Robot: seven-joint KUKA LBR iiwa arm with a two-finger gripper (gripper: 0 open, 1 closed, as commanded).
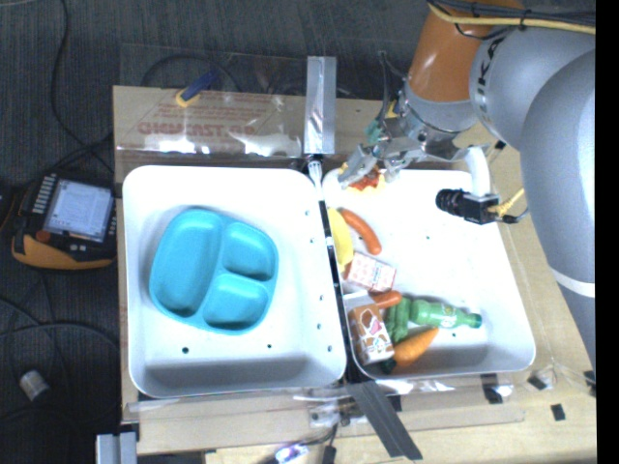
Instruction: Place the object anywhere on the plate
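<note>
A blue plate with three compartments lies in the left bin. My gripper hangs over the back left corner of the right bin, far from the plate. A small orange-red piece shows right at its tip; whether it is gripped is unclear. Further toy foods lie along the right bin's left side: a red sausage, a yellow banana, a small printed box, a green bottle and an orange carrot.
Another small carton sits at the right bin's front left. A black fitting juts from the arm over the right bin. The wall between the bins separates the foods from the plate. A handheld device lies off the bench at left.
</note>
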